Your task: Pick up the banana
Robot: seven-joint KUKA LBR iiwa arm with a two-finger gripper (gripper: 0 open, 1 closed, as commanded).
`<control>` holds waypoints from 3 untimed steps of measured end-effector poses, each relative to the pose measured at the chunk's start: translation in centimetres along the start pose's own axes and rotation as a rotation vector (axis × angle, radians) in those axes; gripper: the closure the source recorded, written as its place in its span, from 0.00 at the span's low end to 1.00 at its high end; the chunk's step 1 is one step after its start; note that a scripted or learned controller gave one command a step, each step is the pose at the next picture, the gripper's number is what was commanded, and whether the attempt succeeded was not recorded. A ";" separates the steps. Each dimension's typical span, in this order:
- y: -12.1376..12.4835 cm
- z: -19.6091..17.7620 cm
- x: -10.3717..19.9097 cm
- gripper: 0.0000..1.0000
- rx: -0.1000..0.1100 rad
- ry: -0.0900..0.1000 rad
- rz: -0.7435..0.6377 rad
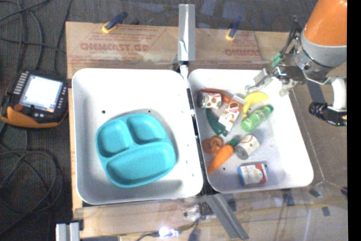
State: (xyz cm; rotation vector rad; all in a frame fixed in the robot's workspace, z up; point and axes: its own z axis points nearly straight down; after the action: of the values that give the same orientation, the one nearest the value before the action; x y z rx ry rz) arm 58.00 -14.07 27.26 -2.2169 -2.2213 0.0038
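Cardboard (141,48) printed "CHEMCAST GP" backs both bins; gripper (269,77), grip state unreadable, hovers beside the banana (255,101).

two bins sit side by side on the desk (79,53): the left bin (84,121) holds a divided plate (135,147) at its centre, the right bin (296,161) a cluster of items. in that cluster the banana (255,100) lies toward the upper right just above a bottle (257,118), a carrot (221,157) lower left, a can (252,173) at the bottom. the tool (269,77) sits at the right bin's upper edge, just above the banana, and a handheld pendant (35,97) lies at the frame's far left.
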 end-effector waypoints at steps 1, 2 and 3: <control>4.4 5.5 -5.5 0.00 -0.001 -0.003 -0.211; 8.4 17.9 -5.8 0.00 -0.003 -0.002 -0.283; 7.3 18.3 -7.1 0.00 -0.012 0.001 -0.246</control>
State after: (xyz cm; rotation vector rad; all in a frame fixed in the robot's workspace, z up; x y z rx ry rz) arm 65.26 -21.12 8.94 -1.9318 -2.4829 -0.0115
